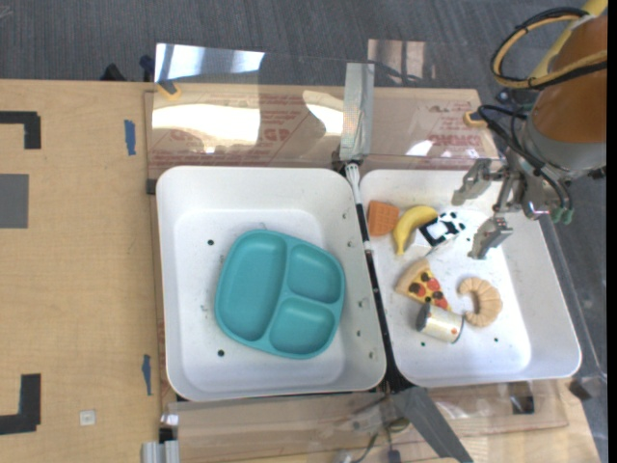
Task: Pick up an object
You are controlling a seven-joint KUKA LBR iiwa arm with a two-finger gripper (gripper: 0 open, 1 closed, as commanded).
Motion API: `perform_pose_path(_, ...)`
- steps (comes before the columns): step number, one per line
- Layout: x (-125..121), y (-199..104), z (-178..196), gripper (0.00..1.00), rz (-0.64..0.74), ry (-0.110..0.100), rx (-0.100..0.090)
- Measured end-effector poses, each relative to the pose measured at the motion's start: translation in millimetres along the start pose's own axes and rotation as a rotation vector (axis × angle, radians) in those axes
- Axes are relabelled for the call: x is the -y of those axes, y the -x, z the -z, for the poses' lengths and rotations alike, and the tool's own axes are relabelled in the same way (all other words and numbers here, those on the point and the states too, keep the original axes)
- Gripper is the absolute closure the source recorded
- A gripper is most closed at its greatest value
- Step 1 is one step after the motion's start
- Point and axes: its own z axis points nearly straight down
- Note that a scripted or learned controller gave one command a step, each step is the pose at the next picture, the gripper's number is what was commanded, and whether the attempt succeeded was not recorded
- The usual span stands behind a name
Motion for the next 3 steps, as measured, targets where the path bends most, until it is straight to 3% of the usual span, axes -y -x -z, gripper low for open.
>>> perform_pose_path(1,-6,-12,-88,0.00,0.166,-0.008,0.033)
perform_pose_path(2,-39,-19,-98,0.00,0.421,-0.024,0.052)
perform_pose_path(3,-44,-39,-97,0.00,0.630,-0.028,0.062)
